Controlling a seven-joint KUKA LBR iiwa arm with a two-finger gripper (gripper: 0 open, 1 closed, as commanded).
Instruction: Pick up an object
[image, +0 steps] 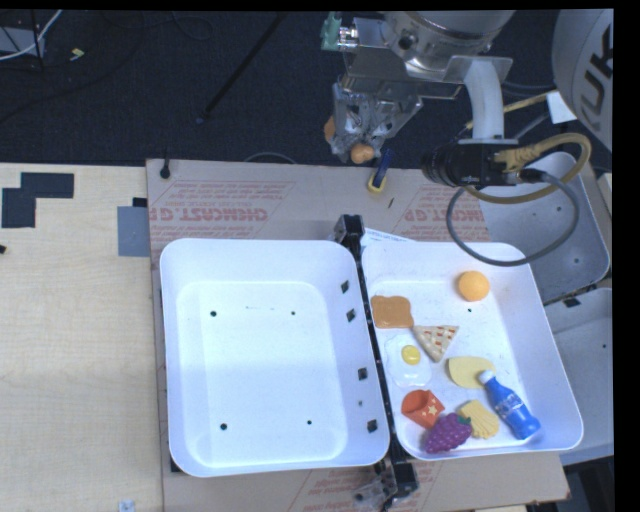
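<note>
Robotics laboratory test station. Evidence: two white bins (265, 355) on a cardboard sheet (260, 205) over a plywood bench (70, 350); plastic toy food (450, 375) at 4 o'clock; industrial arm (440, 40) with exposed cable loops (500, 200) at 1 o'clock; loose wiring (30, 35) at 11 o'clock.

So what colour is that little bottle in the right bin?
Blue, with a white cap: the bottle shows in the camera view.
</note>
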